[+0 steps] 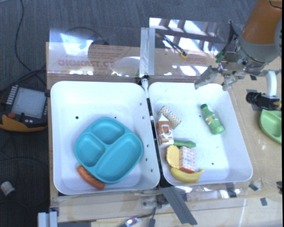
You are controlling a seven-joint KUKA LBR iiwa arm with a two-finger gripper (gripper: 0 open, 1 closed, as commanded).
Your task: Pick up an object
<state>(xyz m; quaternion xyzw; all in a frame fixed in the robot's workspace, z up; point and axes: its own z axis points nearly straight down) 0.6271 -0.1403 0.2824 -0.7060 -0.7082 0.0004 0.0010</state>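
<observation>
My gripper [214,82] hangs over the far rim of the right bin [236,141], its two fingers [203,81] spread open with nothing between them. Below and slightly left of it a green bottle [212,118] lies in that bin. Further toward the front left are a patterned packet [170,117], an orange and white box [164,134], a green pod [184,143], a red and white carton [188,159] and a banana [185,175].
The left bin [66,103] holds a blue divided plate [109,148] with a red sausage [90,177] at its front edge. Clear plastic panels [180,41] stand behind both bins. A green bowl [273,123] sits on the bench to the right.
</observation>
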